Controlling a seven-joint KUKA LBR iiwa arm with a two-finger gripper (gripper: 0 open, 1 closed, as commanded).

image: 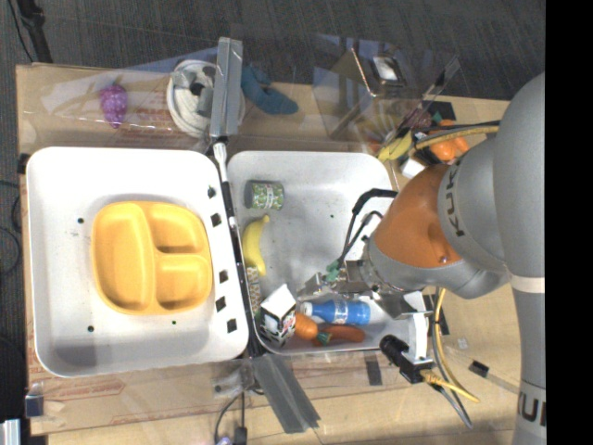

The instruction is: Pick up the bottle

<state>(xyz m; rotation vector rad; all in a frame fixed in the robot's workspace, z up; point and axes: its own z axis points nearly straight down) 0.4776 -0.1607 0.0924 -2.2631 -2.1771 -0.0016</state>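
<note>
The bottle [341, 312] lies flat along the right bin's [306, 170] front edge, long axis left-right, just beneath the gripper [345, 281]; jaws' state unclear.

The yellow divided tray [153, 253] looked like smooth, glossy plastic, as did the two white bins [56, 332]. The bottle [341, 312] seemed clear plastic with a shiny blue label; the bench [65, 91] looked matt and wooden.

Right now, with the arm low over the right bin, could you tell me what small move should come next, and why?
Probably a short descent onto the bottle. It lies on its side near the right bin's front wall, and the claw sits just above it. The carton and carrot crowd it, so go gently.
</note>
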